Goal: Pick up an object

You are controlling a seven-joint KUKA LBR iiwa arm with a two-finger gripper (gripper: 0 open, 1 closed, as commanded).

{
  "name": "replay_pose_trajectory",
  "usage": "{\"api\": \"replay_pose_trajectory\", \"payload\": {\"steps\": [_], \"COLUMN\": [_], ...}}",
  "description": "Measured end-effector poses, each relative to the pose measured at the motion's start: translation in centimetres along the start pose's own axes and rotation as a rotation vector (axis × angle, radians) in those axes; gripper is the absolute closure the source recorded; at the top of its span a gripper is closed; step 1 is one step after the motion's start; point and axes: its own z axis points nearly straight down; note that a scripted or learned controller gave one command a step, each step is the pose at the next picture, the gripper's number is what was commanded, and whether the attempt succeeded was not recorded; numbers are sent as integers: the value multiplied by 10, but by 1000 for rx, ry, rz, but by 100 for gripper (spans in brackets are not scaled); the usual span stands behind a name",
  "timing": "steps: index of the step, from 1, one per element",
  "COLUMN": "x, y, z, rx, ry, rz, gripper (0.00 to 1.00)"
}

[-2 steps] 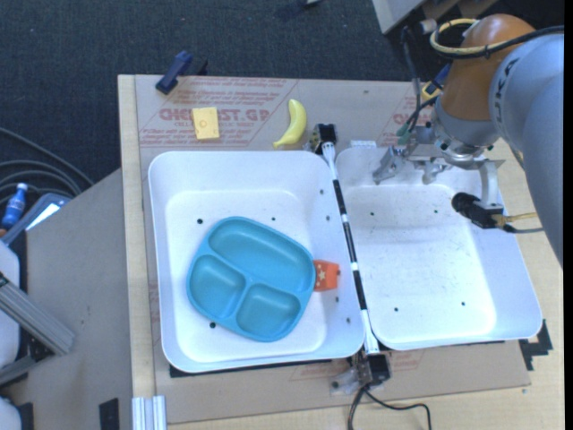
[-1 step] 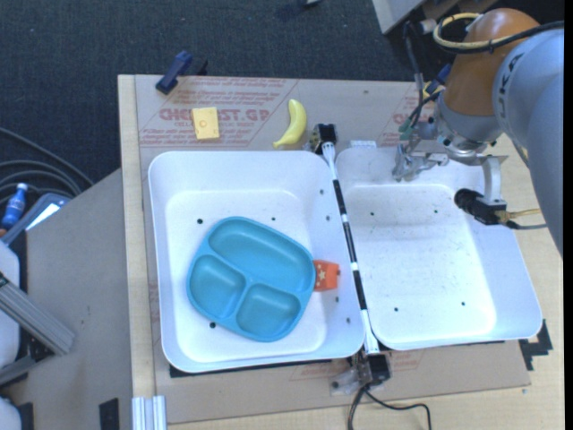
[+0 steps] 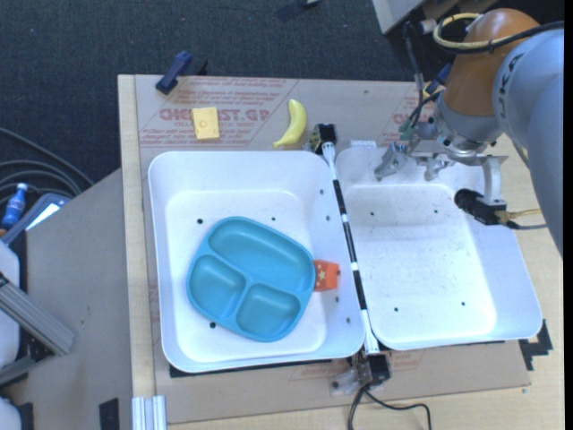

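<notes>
2 candidates in your left white bin (image 3: 170, 240): the blue 3-compartment plastic plate (image 3: 251, 278), stiff and slick, so pinch its rim, and the small orange block (image 3: 326, 275) touching it; gripper (image 3: 414, 155) state unclear.

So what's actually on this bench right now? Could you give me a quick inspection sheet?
Surface: wooden bench bearing a left bin and a right bin, side by side.
Job's things: blue divided plate in the left bin; small orange object beside the plate's right edge.
Clutter: banana and yellow square tag on the bench behind the bins.
Grippers: gripper over the right bin's far edge; nothing seen between its fingers.
Cables: black cables on the floor at left.
Surroundings: dark carpet.
</notes>
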Motion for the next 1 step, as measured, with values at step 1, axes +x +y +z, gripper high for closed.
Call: {"api": "replay_pose_trajectory", "payload": {"steps": [1], "x": [-17], "y": [-4], "z": [42], "rx": [15], "ry": [3], "rz": [3], "gripper": [0]}}
